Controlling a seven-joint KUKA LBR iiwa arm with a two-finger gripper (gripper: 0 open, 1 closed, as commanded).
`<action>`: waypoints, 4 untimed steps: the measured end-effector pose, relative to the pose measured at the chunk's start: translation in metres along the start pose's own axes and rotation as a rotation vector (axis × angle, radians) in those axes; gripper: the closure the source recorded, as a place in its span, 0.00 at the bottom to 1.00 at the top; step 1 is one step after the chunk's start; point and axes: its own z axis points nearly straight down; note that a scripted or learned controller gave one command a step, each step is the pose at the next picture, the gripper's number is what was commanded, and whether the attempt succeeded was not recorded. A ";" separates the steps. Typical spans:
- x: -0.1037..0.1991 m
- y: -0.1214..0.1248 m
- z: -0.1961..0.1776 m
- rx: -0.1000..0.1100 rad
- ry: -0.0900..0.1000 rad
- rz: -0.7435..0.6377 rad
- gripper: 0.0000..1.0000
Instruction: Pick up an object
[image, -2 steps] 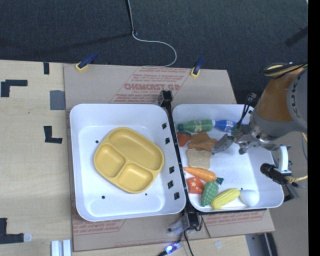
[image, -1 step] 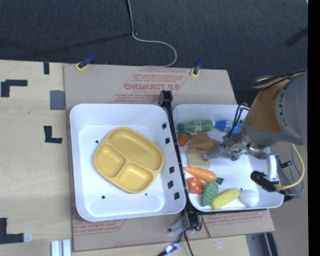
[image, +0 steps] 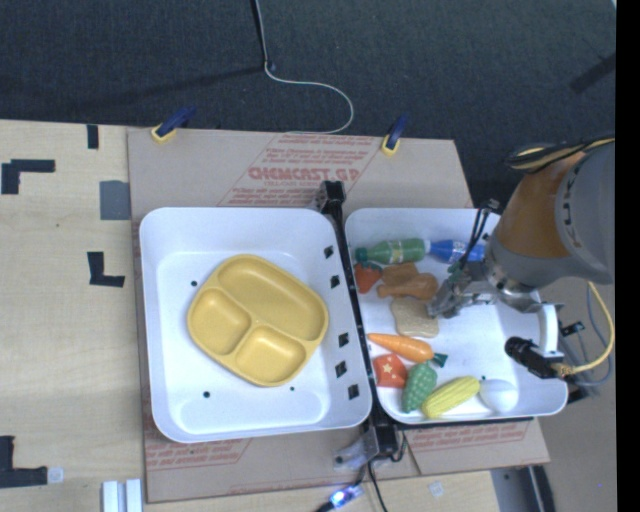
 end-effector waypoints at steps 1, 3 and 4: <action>0.003 -0.007 -0.047 -0.001 -0.002 0.001 1.00; 0.006 -0.004 -0.126 0.000 -0.002 0.001 1.00; 0.053 0.018 -0.134 0.001 -0.001 -0.005 1.00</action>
